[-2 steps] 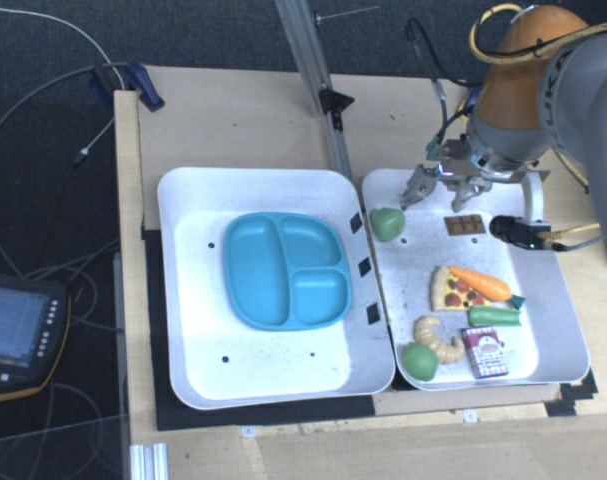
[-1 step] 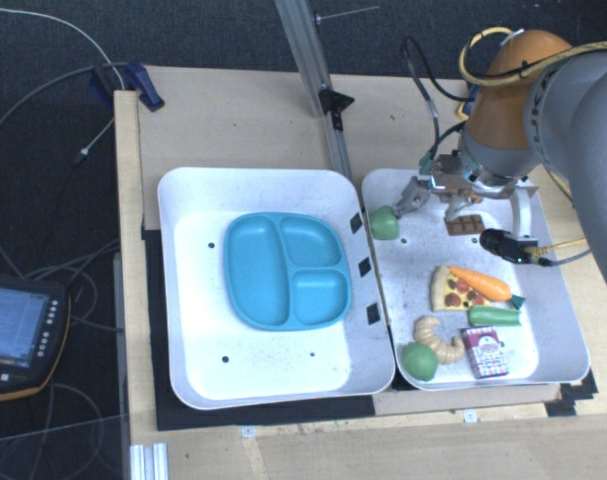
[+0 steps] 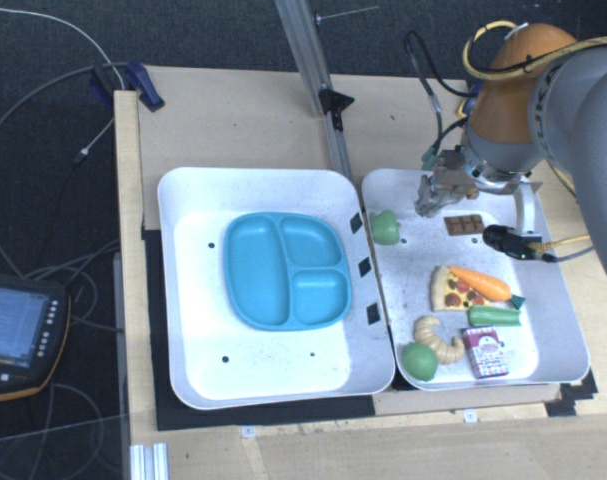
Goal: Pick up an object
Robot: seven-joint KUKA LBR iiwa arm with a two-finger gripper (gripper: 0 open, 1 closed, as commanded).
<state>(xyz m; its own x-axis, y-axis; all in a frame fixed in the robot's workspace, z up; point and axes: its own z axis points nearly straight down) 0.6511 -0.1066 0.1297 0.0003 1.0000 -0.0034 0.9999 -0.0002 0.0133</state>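
Note:
My gripper [image 3: 434,194] hangs over the far end of the right bin [image 3: 558,308], coming in from the right. Just to its right and nearer lies a small brown chocolate bar [image 3: 464,225], apart from it. A green ball [image 3: 385,228] rests at the bin's left rim, left of and below the gripper. Further forward are a pizza slice [image 3: 446,289], an orange carrot [image 3: 481,283], a green pepper [image 3: 494,315], a beige curled pastry [image 3: 439,336], a green apple [image 3: 419,361] and a maroon box [image 3: 486,353]. Nothing shows between the gripper's tips.
The left bin [image 3: 193,268] holds a blue divided plate [image 3: 287,270]. A grey metal post [image 3: 308,58] slants up from between the bins at the back. Cables and a handheld screen [image 3: 18,333] lie off the bench to the left.

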